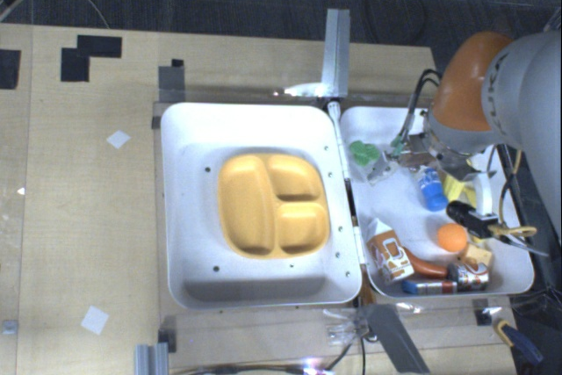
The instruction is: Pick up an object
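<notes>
While the grey arm (518,92) with its orange band reaches in from the right, its pincer (420,155) sits low over the upper part of the right bin (518,281); I cannot tell how it stands. Just beside it lie a green object (363,153) to the left and a blue bottle (432,190) below. Nearer the front of that bin are an orange ball (451,238), a brown-and-white packet (389,254) and a dark marker (430,284). The left bin (184,189) holds a yellow divided tray (270,204). Both bins rest on the wooden bench (79,215).
</notes>
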You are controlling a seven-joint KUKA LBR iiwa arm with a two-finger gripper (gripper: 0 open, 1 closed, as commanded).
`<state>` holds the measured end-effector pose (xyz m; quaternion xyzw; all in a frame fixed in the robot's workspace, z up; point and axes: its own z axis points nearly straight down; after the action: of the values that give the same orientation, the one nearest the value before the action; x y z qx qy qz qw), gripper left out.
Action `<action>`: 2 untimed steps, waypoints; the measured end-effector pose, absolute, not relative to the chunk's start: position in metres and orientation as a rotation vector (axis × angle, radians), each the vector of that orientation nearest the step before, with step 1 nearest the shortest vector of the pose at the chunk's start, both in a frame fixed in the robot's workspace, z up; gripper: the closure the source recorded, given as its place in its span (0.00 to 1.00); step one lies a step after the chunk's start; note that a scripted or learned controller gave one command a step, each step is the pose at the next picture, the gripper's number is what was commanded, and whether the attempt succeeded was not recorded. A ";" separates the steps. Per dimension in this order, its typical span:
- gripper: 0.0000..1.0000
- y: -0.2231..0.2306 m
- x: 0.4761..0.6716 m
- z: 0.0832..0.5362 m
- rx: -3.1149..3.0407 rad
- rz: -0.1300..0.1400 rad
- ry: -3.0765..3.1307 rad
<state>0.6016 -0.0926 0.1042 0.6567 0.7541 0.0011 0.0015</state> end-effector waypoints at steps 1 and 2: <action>0.00 -0.133 0.639 0.088 1.420 0.005 2.791; 0.00 -0.115 0.669 0.088 1.816 -0.004 2.561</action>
<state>0.6690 -0.1149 0.0880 0.5784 0.8157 -0.0013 0.0011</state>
